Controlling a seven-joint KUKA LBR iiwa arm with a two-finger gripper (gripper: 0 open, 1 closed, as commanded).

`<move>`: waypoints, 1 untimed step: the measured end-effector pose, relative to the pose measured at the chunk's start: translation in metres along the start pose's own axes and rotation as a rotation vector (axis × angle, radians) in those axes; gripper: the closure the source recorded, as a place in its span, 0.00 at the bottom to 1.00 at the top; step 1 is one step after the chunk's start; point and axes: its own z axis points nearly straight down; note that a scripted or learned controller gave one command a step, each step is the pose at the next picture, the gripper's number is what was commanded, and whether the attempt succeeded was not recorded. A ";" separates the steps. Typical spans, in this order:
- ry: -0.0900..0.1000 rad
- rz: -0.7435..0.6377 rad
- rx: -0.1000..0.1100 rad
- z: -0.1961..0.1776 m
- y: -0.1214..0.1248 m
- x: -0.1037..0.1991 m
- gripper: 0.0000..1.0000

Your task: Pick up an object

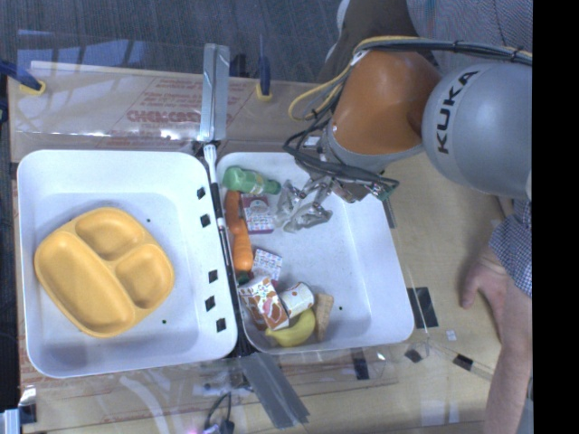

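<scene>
End effector (303,208) low inside right bin (380,269).

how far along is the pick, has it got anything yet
Done: the arm's hand is down inside the right white bin, beside the green bottle and orange carrot. In hand: nothing visibly gripped. Left: closing on an object and lifting it.

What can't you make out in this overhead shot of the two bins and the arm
- Gripper in the camera view: its fingers blur into a metallic tangle, so whether it holds anything is unclear.
- Back right corner of the right bin: hidden under the orange band and wrist.
- Small packets by the banana: print too small to read.
- Carrot: partly overlapped by neighbouring items.
</scene>
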 end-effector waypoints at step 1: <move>0.002 0.081 0.002 -0.032 -0.095 0.043 1.00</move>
